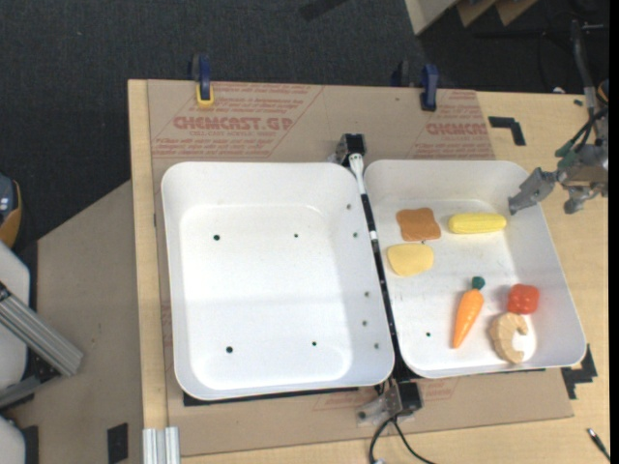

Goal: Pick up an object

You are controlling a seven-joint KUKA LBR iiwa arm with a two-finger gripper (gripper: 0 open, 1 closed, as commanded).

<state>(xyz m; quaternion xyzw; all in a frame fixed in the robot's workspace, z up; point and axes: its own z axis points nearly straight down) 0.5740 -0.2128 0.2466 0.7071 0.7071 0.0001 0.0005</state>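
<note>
Two white bins sit side by side on the desk (290,114), touching along their inner edges. The left bin (193,211) shows four small dark dots on its floor. The right bin (551,259) holds six things, one of each. A brown toast slice (418,224) lies near the bin's middle, with a pale yellow slab (410,259) just below it, the two nearly touching. A yellow corn cob (477,223) lies flat just right of the toast. Lower down, an orange carrot (467,316) with a green tip lies at a slant. Right of it is a red tomato (522,299), and just below that a tan and white round piece (512,338), close against the tomato.

The tool (530,191) is over the right bin's upper right rim, near the corn but apart from it. Whether it is released or clenched cannot be told; nothing is seen in it.

Two blue clamps (202,69) (428,77) grip the desk's far edge.
</note>
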